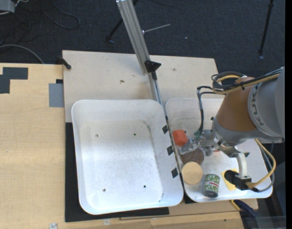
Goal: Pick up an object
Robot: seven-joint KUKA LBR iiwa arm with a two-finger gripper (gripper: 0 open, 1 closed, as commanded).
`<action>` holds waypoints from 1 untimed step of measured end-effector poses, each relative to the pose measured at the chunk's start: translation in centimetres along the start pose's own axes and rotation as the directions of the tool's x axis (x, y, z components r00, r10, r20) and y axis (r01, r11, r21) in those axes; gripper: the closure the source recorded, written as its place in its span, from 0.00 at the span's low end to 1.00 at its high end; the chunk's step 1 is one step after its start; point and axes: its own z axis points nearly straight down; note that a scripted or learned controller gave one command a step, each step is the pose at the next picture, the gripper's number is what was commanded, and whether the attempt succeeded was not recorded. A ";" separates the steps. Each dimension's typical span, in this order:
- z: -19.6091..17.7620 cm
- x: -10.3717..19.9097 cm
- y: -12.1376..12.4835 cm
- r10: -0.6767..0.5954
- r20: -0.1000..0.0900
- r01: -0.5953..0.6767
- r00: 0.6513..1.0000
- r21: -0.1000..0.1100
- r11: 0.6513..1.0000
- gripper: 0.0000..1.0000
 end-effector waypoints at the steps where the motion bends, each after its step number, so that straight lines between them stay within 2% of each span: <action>1: -1.2 -0.2 0.0 0.007 0.000 -0.007 1.000 -0.001 1.000 1.00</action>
